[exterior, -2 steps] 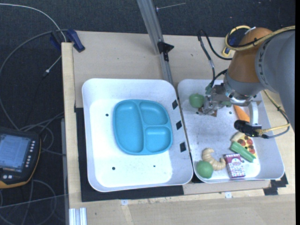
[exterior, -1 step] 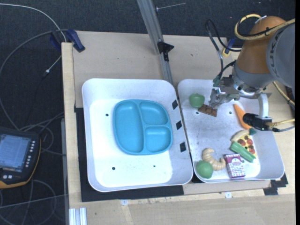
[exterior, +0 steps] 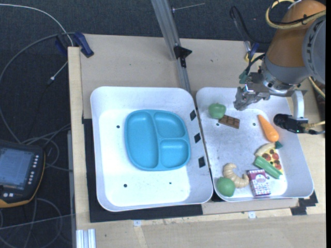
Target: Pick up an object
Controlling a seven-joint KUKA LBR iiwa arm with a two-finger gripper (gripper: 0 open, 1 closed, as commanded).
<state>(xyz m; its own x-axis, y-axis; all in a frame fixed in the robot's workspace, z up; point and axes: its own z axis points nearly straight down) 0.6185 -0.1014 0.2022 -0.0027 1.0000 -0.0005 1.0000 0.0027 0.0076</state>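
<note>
Two bins on the bench (exterior: 83,138). Jaws hang over the right bin's (exterior: 295,187) upper edge; grip state unclear, can't tell. Closest below: brown bar (exterior: 229,121), possibly chocolate, and green ball (exterior: 217,109). Carrot (exterior: 268,127) farther right. Left bin (exterior: 103,154) holds blue tray (exterior: 156,139).

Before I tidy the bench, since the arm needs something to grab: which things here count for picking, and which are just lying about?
For picking, right bin:
green ball
brown bar
carrot
pizza slice
small box
gripper

Lying about:
blue divided plate, left bin
handheld controller
cables
</note>
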